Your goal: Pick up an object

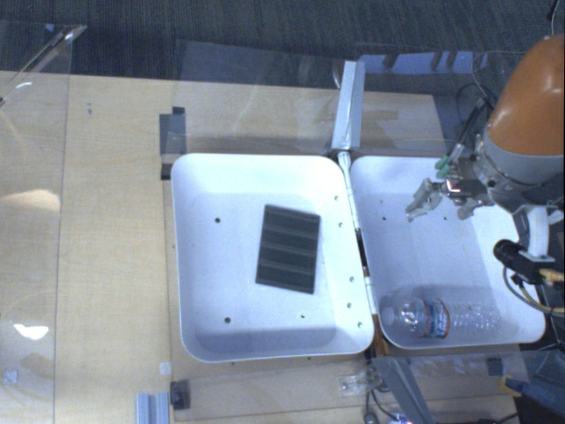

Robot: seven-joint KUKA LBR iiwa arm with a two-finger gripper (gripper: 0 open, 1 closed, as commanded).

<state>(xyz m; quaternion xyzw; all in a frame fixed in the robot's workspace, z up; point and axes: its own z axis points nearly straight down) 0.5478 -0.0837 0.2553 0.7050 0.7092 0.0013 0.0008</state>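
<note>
End effector (430,196) above right bin (388,237)

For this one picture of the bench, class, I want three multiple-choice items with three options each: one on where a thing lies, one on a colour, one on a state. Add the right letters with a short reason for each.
1. Where does the clear plastic bottle lie?
A. In the left bin
B. In the right bin, at its near edge
C. On the wooden bench outside the bins

2. What colour is the ribbed flat block in the left bin?
A. Dark grey
B. Bright red
C. Yellow

3. How is the bottle placed?
A. Standing upright
B. Lying on its side
C. Lifted by the gripper

Answers:
1 B, since the bottle rests against the near rim of the right bin.
2 A, since the block shows dark grey against the white floor.
3 B, since its length runs flat along the floor, while the gripper is over the far part of the bin, apart from it.
</note>
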